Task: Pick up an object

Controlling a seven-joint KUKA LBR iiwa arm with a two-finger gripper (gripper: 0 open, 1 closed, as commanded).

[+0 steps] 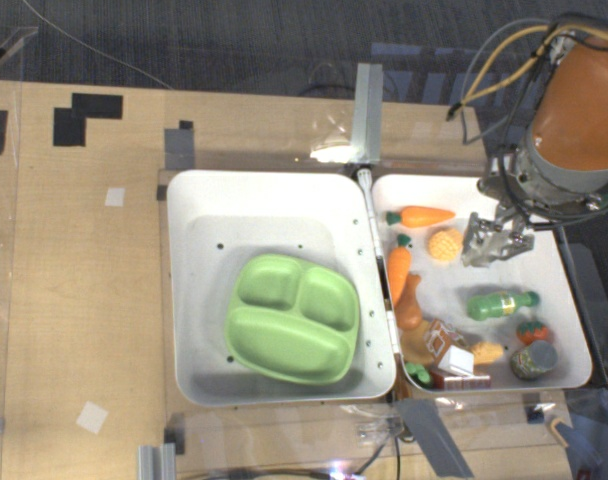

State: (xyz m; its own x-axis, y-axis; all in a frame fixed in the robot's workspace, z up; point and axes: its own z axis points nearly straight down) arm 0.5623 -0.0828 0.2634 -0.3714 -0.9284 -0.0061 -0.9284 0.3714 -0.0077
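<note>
In the camera view, the gripper [496, 240] is seen above the right bin [574, 298]; whether its fingers are spread cannot be told. A yellow ball [444, 246] lies just left of it, a green bottle [502, 304] below, its label unreadable. A green tray [294, 318] fills the left bin [194, 268].

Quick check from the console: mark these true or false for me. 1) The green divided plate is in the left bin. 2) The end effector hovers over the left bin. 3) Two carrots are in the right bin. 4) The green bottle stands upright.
1) True: the green divided plate sits in the left bin.
2) False: the end effector is over the right bin.
3) True: one carrot lies near the top, another carrot beside the divider.
4) False: the green bottle lies on its side.
</note>
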